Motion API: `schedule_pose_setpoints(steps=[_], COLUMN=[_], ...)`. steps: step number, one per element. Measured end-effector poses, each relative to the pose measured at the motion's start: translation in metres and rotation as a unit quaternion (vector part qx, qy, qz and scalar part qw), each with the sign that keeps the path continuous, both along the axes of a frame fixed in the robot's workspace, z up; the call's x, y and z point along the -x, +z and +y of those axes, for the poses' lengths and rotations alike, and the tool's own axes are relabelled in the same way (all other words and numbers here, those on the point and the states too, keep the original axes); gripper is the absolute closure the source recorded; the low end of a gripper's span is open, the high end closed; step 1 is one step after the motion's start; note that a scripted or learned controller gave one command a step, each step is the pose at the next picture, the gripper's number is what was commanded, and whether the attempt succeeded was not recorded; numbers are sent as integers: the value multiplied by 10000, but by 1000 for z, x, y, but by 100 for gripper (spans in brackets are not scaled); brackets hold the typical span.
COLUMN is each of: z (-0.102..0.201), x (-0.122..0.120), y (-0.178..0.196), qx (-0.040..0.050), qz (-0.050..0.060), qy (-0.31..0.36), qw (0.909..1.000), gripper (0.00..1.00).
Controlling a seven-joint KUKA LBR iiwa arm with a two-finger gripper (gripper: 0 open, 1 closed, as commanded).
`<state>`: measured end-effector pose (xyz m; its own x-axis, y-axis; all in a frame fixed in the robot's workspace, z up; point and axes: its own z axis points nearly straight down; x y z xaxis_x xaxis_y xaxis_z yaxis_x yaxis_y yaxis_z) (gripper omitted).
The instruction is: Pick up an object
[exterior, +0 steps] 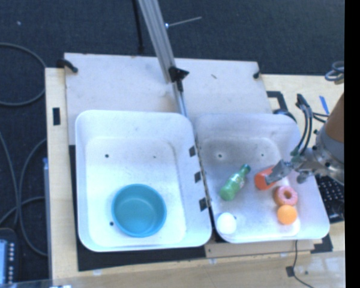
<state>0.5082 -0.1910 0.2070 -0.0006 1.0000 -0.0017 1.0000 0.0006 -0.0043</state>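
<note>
Nearest you, along the front edge of the right bin point(252, 131), you see a white ball point(226, 223) in the front-left corner and an orange ball point(287, 215) toward the front right. Just behind the orange ball lies a pink ring-shaped doughnut toy point(285, 195), touching or nearly touching it. In the left bin point(96, 131), a blue bowl point(139, 209) sits upright in the front half. Further back in the right bin, you find a green bottle point(234, 183) lying tilted near the middle, its neck pointing to the rear right. Just right of it is a red-orange object point(263, 179), and the gripper point(282, 171) is right at that object, reaching in from the right edge; you cannot tell from this view how far its fingers are spread or whether they have hold of anything. Beyond the bins, a grey metal post point(159, 35) rises from the bench point(126, 83) at a slant.
</note>
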Motion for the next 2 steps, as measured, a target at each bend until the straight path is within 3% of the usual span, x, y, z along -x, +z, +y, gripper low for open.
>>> schedule_pose_setpoints(steps=[1,2], z=[-10,-15], x=[-4,-8], y=[-51,-96], qx=[-1,70], qz=[6,-124], qy=[-4,-15], qw=[10000,9999], gripper=[0,0])
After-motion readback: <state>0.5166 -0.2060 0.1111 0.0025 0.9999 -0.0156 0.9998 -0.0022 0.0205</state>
